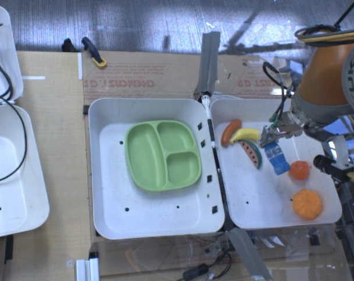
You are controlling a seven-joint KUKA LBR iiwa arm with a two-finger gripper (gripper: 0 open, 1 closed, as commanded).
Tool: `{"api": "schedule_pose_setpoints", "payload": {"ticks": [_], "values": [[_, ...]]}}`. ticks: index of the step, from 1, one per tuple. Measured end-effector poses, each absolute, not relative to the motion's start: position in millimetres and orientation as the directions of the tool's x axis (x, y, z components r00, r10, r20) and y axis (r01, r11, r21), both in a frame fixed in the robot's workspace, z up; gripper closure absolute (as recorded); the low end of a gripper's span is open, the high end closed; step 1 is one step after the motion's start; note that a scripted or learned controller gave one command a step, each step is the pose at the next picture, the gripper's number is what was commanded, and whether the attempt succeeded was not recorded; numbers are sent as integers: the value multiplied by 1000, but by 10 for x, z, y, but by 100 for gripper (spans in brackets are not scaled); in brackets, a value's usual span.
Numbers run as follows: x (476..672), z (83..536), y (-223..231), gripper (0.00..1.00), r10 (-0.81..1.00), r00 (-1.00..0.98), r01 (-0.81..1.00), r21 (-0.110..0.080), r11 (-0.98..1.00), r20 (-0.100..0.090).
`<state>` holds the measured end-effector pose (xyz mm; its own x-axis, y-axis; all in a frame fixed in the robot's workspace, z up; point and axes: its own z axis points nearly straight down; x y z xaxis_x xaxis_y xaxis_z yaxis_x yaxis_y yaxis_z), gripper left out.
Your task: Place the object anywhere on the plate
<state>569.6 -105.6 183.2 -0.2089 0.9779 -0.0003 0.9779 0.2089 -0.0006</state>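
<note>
Camera view from above, slanted, both white bins side by side. Left bin (106,215): green divided plate (163,154), three compartments, nothing on it. Right bin (247,209): orange-red oblong piece (230,131) and yellow banana (245,134) near the upper left corner, watermelon slice (254,154) just below them, blue bottle-like object (277,159) to the right of the slice, small red-orange ball (299,170) beside that, larger orange fruit (307,204) lower right.

Gripper (272,134) down over the right bin, at the right tip of the banana and directly above the top end of the blue object. Banana's long axis roughly left to right, stretching away from the gripper toward the plate side; blue object's long axis up and down, slightly tilted. Hard to judge which of the two is the target; both touching or nearly touching the gripper region.

Finger spread hidden by the wrist housing and clutter: cannot tell. Nothing clearly seen between the fingers, so no hold claimed. Plate well apart to the gripper's left, across the shared bin wall; task judged at the grasp stage, transfer not yet begun
</note>
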Motion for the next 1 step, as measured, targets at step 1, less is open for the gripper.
{"api": "schedule_pose_setpoints", "payload": {"ticks": [1], "values": [[5779, 1911, -439, 100, 920, -393, 920, -1, 393, -1]]}}
